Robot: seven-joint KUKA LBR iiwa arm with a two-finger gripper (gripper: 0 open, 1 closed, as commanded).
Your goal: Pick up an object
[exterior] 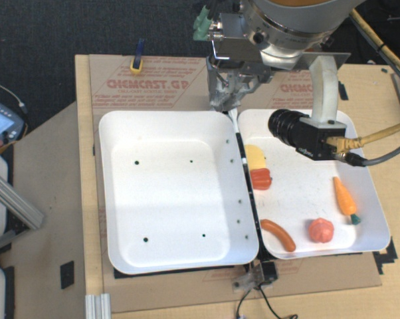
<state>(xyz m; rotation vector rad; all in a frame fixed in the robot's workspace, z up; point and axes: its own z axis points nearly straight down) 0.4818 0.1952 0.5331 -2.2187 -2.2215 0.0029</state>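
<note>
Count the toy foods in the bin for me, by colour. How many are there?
Yellow: 1, the yellow piece
Red: 1, the red piece
Orange: 2, the sausage and the carrot
Pink: 1, the pink ball
Total: 5, all in the right bin

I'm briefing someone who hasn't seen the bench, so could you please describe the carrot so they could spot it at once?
Start at the right-hand white bin, the one holding the toy foods. Along its right side lies the carrot, just above and to the right of a round pinkish-red piece. It is the slim, tapered orange piece with a small dark green tip at its lower end.
</note>
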